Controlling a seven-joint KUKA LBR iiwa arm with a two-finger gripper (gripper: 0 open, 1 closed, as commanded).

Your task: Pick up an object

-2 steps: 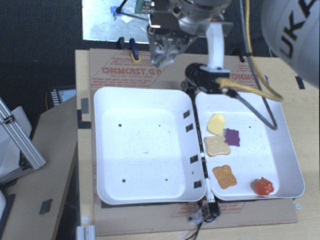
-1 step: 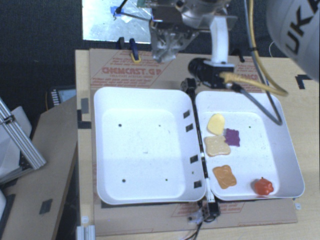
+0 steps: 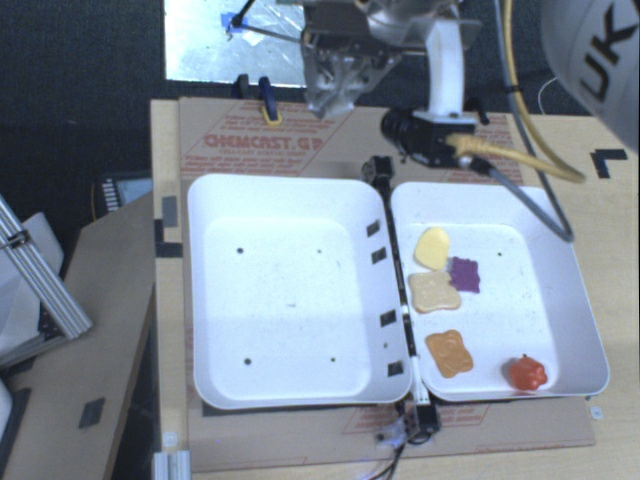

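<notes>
The gripper [image 3: 330, 93] hung above the bench beyond the bins, nothing between its fingers; whether they were spread was unclear; yellow [image 3: 432, 248], purple [image 3: 464, 274], tan [image 3: 434, 292], orange [image 3: 449, 353] and red [image 3: 526, 372] pieces lay in the right bin [image 3: 570, 268].

bins: 2 [image 3: 275, 193] [image 3: 575, 298] | yellow piece: 1 [image 3: 432, 248] | purple piece: 1 [image 3: 464, 274] | tan slice: 1 [image 3: 434, 292] | orange slice: 1 [image 3: 449, 353] | red tomato: 1 [image 3: 526, 372]

Five items [image 3: 447, 288] lie in the right bin [image 3: 570, 298] — gripper [image 3: 333, 88] behind the left bin [image 3: 215, 268]

"CHEMCAST" on cardboard sheet [image 3: 262, 142]
</notes>
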